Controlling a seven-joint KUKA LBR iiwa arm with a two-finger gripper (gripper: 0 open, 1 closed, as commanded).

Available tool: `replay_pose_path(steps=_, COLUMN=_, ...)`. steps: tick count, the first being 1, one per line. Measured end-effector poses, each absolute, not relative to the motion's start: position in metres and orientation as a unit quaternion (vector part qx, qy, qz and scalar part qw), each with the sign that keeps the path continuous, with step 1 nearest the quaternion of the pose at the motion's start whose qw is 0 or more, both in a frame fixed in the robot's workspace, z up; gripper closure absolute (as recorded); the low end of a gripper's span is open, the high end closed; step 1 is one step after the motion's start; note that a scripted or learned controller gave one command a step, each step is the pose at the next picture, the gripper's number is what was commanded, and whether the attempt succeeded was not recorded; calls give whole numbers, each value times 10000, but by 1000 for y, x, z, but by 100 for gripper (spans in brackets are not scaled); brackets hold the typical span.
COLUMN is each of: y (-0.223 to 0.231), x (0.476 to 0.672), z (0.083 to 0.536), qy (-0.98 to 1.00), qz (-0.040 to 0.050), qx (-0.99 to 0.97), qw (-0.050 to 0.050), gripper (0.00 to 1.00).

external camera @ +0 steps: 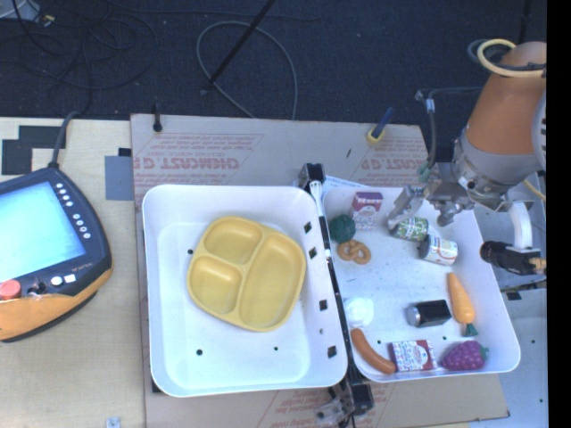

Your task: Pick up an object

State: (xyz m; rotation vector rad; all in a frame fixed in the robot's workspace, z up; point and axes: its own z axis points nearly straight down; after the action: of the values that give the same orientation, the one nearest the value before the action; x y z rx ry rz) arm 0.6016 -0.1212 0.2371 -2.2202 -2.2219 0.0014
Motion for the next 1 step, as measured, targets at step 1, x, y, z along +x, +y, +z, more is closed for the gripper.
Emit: replay_pose_path(steps=1, y=-93, x=642, z=120, qy=-7069, qz=20, qx=-7073, qw=30, gripper=0)
